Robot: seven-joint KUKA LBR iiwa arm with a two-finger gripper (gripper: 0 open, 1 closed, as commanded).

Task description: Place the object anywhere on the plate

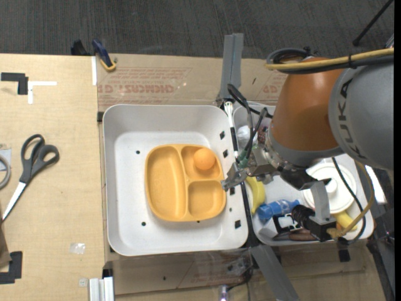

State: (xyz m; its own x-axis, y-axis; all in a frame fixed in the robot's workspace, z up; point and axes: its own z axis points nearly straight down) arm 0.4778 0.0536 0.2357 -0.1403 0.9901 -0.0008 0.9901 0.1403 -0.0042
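A yellow plate (166,184) with three compartments lies in the left white bin (122,187). An orange ball (203,159) rests in the plate's upper right compartment. My gripper (236,175) hangs over the wall between the two bins, just right of the plate's right edge and a little below the ball. The big grey and orange arm hides much of the right bin (263,234).
The right bin holds a yellow banana-like piece (255,193), a blue object (276,209), a white round dish (336,190), a small yellow item (346,221) and a dark object (294,232). Scissors (30,163) lie on the bench at the left.
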